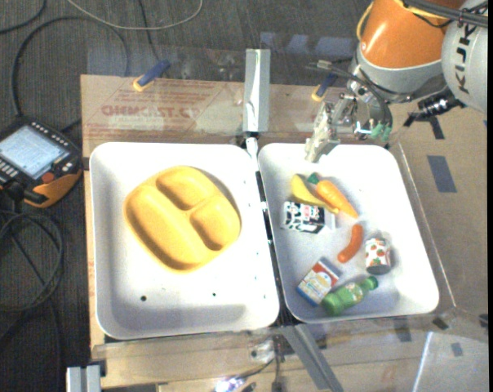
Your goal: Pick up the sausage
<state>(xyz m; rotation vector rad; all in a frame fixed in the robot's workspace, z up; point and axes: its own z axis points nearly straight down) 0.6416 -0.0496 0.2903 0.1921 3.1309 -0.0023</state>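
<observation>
The sausage is a small orange-red link lying at a slant in the right bin, right of centre, between the milk carton and a small can. My gripper hangs over the bin's far rim, up and left of the sausage and well apart from it. Its pale fingers point down with a small gap between them and nothing in it.
In the right bin lie a carrot, a banana, a black-and-white milk carton, a small can, a juice box and a green bottle. The left bin holds a yellow divided plate.
</observation>
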